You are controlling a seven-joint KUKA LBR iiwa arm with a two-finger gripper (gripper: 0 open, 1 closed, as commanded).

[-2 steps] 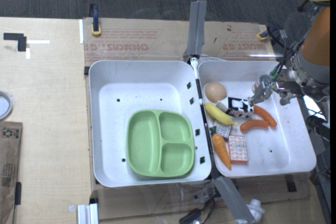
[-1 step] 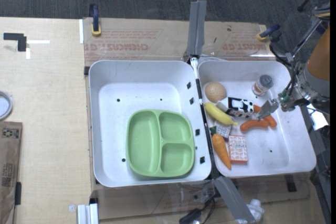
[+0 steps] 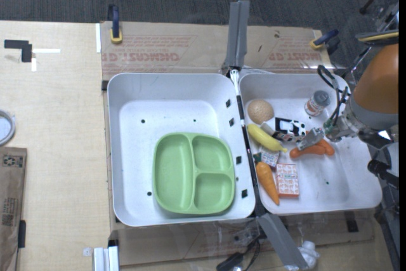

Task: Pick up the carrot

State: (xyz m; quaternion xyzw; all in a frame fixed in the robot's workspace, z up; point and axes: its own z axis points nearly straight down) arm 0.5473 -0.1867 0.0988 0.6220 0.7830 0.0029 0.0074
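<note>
The carrot (image 3: 267, 182) has not been lifted; it lies on the floor of the right bin (image 3: 355, 197), near the wall it shares with the left bin (image 3: 127, 155), tip pointing toward the front edge. So, as I judge it, the whole pick is still to do: reach, close, raise.

The gripper (image 3: 331, 130) sits low over the far right part of that same bin, well apart from the carrot, and from where I stand I cannot tell whether it is released or clenched (it is too small and muddled against the clutter). Just beside it lies an orange, stubby piece (image 3: 312, 149), which I take for another toy vegetable, not the carrot.

The right bin holds plenty: a yellow banana (image 3: 263, 137), a tan rounded thing (image 3: 260, 111) behind it, a black-and-white item (image 3: 291, 128), a small jar (image 3: 316, 102) and a printed card (image 3: 287, 179) touching or just beside the carrot.

The left bin carries 1 thing, a green plate (image 3: 193, 172) with 3 compartments, nothing in them.
</note>
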